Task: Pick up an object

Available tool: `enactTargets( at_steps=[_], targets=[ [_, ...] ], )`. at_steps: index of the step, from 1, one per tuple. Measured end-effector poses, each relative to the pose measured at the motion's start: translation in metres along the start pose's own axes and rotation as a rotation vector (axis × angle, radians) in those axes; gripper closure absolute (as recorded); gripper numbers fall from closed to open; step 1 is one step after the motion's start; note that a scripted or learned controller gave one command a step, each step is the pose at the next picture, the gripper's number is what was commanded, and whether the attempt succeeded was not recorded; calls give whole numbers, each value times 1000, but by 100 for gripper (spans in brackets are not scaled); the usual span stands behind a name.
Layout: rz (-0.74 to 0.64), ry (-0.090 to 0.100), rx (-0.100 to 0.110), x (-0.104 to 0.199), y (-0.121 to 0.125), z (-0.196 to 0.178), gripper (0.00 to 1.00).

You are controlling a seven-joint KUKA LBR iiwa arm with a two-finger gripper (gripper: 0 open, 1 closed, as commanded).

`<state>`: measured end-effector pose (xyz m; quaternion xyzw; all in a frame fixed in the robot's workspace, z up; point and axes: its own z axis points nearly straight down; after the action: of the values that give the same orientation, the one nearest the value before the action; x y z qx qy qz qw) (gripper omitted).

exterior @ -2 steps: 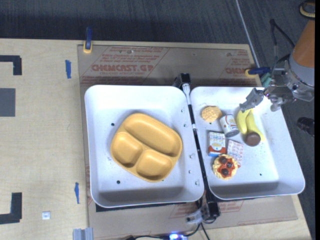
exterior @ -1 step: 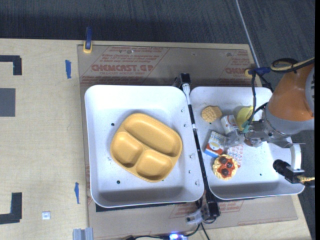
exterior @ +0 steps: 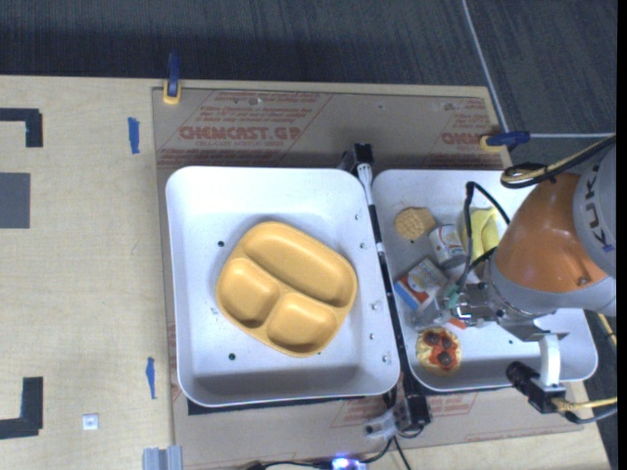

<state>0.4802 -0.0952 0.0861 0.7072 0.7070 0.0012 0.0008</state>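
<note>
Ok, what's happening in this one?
A grey arm with an orange band reaches in from the right over the right bin, which holds a jumble of small items: a round cracker-like piece, a yellow object and a small pizza-like toy. Its tool is down among them. The left bin holds a yellow sectioned tray.

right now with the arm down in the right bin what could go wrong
The end effector sits low among tightly packed items, so it may nudge the red and white packet or small pizza instead of gripping one. The yellow item leans beside the arm and could get knocked against the right bin wall.
</note>
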Motion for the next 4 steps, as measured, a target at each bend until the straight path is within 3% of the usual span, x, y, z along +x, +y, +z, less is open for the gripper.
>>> enactTargets(
  at_steps=[1, 2, 3, 4],
  targets=[
    [1, -3, -7, -1, 2, -11, 100],
    [-2, 0, 1, 79, 1, -99, 100],
    [-1, 0, 1, 78, 0, -99, 0],
    [1, 0, 4, -10, -1, -8, 0]
  ],
)
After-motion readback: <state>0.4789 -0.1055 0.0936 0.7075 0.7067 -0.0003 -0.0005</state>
